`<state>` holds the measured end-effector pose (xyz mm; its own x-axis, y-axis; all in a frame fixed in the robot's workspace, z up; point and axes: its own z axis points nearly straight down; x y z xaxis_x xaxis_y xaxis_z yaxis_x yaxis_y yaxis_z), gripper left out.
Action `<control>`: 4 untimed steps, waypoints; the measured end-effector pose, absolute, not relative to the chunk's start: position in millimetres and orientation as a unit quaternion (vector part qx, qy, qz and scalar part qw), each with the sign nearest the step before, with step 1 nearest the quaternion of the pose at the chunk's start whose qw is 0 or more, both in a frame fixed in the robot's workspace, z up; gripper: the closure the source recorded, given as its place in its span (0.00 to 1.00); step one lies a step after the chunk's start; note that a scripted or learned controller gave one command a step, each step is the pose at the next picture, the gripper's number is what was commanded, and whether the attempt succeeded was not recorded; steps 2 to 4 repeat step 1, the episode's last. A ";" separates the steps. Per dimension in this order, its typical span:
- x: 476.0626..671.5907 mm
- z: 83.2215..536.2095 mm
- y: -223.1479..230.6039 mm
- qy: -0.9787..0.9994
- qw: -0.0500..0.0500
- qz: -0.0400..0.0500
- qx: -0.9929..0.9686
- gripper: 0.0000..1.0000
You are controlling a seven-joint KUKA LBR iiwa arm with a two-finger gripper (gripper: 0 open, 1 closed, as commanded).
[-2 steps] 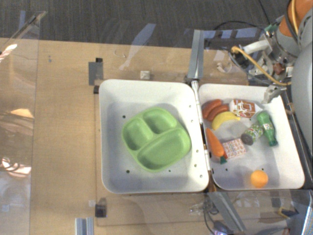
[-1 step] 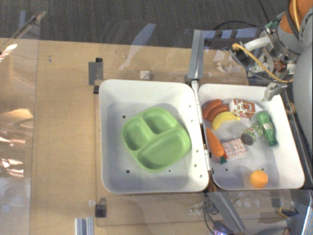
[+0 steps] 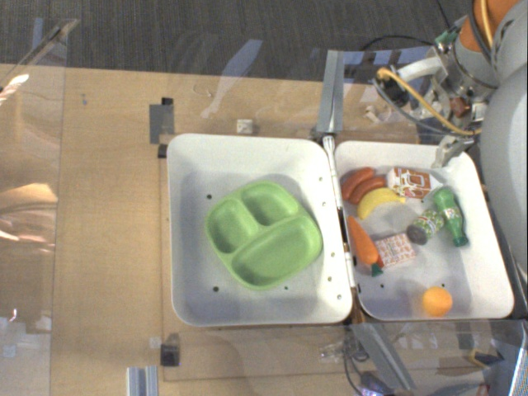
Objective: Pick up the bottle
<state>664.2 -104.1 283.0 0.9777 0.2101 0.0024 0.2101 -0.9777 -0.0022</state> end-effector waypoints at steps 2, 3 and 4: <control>664.1 264.3 -95.2 -0.110 0.001 -0.001 -0.994 1.00; 664.1 264.3 -95.2 -0.110 0.001 -0.001 -0.994 1.00; 664.1 264.3 -95.2 -0.110 0.001 -0.001 -0.994 1.00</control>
